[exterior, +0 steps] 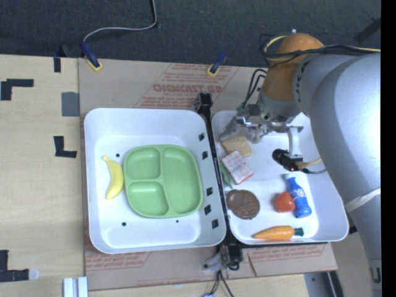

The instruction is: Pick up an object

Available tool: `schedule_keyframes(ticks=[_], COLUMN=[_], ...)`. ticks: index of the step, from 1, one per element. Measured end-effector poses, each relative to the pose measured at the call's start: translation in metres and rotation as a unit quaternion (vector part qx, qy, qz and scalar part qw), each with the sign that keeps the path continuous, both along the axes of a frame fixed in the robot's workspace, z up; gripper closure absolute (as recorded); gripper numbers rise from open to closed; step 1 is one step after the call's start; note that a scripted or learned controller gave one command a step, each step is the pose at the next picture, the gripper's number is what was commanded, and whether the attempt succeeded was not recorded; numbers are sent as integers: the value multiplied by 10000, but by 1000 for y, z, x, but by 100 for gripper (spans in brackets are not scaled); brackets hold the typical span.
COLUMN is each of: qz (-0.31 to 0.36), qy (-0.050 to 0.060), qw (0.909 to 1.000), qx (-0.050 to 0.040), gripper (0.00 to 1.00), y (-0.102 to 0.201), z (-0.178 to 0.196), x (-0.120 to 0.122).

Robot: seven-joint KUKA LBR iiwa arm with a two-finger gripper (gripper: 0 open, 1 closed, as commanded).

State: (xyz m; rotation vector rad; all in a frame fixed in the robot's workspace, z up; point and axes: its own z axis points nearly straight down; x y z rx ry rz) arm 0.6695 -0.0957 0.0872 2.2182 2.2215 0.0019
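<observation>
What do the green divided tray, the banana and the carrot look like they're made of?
Green divided tray: likely moulded plastic, with an even pale green colour, rounded compartment ridges and a soft sheen. Banana: probably toy plastic, a uniform bright yellow with no spots and a smooth surface. Carrot: also looks like toy plastic, glossy orange with a neat green tip. None can be confirmed by look alone.

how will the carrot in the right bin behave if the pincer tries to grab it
The carrot looks like smooth moulded plastic, so probably stiff, light and a bit slippery. Its rounded, tapered body lies flat near the right bin front wall, so it may roll or squirt sideways when pinched.
</observation>
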Motion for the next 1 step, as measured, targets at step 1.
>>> schedule_keyframes(ticks=[1], qz=[-2], qy=[-1], qw=[10000], qx=[-3], gripper=[0], y=[1], z=[0], x=[0])
